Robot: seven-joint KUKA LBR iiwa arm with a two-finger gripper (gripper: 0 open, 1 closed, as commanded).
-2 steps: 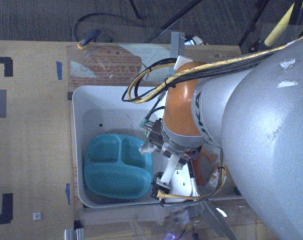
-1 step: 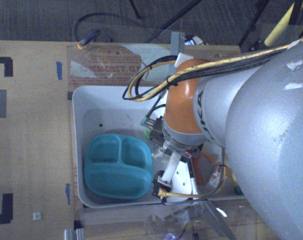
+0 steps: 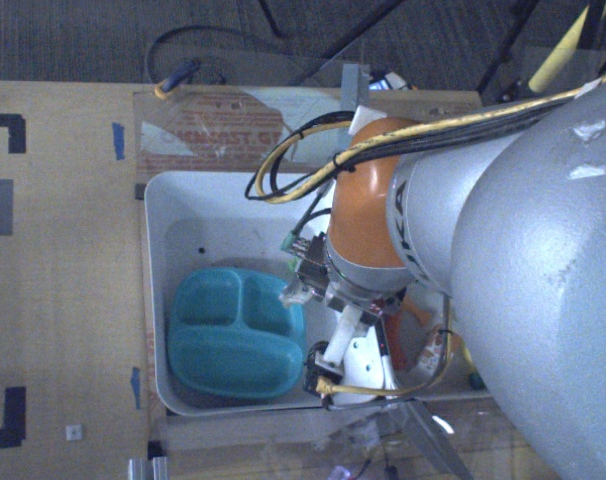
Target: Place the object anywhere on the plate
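Teal three-compartment plastic plate (image 3: 233, 333) lies flat in the lower left of the shallow white bin (image 3: 173, 218); its visible part is bare. Grey arm with the orange band (image 3: 368, 208) comes in from the right and covers most of the bin's right half. Gripper (image 3: 368, 316) hangs under the wrist just off the plate's right edge, centre frame. From this angle I can't tell if it's wide, narrow or carrying anything.

Object: my best candidate is a thin orange piece (image 3: 415, 313) poking out just right of the gripper, over the bin floor and mostly covered by the arm. I can't tell if it touches the gripper or lies loose. It could be robot hardware, so low confidence.

Handling, my guess: small, light, probably rigid, a bit slick. Weight isn't a worry and it doesn't look fragile. The risk is that it slips or twists in the pinch. I'd take it across the narrow width near the middle, not at a tip.

The plate is hard with raised dividers, so a rounded item may roll into a compartment. That's fine, any spot counts. I'd release low over the big lower compartment.
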